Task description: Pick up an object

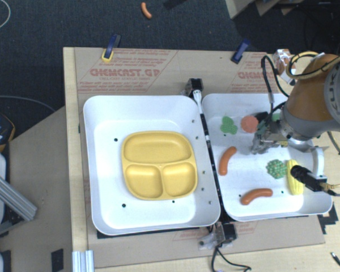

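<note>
Two shallow white plastic bins sit side by side at frame centre. The left bin (102,123) holds a yellow three-compartment plastic tray (158,164). The right bin (238,205) holds the small toy foods, any of which could be picked. The grey arm with its orange band (311,103) enters from the right edge; its gripper (262,142) hangs low over the right bin's upper middle, and its state cannot be told. Just up-left of it lie a round salmon-pink piece (249,123) and a dark green leafy piece (229,126). Lower right, a green broccoli-like piece (276,168) touches a yellow corn cob (295,177). Two orange sausages, one (226,160) centre-left, one (255,195) low, lie apart with open floor around them, probably the easier grasps. Items near the walls likely leave less finger room.
</note>
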### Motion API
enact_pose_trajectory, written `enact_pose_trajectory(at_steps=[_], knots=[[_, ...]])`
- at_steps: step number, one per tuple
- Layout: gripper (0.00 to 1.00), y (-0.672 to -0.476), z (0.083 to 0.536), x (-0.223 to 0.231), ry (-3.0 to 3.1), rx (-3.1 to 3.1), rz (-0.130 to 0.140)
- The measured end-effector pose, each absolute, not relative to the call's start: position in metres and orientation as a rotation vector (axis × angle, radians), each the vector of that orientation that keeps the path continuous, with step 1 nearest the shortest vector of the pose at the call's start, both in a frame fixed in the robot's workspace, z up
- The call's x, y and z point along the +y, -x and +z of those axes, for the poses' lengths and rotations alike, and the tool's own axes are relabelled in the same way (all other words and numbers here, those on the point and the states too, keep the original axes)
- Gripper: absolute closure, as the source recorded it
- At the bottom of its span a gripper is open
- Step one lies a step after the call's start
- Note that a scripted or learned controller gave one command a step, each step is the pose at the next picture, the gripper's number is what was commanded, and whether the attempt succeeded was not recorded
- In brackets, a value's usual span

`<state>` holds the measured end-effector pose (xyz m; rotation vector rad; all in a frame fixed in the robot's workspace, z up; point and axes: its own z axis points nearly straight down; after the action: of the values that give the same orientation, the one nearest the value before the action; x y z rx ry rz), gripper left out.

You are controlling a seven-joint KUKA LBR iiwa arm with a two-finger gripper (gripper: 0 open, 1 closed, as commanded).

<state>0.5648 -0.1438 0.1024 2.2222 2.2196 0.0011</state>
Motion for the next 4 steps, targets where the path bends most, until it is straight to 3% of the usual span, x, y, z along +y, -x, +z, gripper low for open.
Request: enact_pose_trajectory(at_steps=[2,3,4], knots=[[1.0,-0.562,0.207,-0.144,-2.217,2.217,0.005],[1.0,-0.563,0.226,-0.144,-2.217,2.219,0.004],[1.0,-0.549,0.219,-0.099,-2.219,2.229,0.0]])
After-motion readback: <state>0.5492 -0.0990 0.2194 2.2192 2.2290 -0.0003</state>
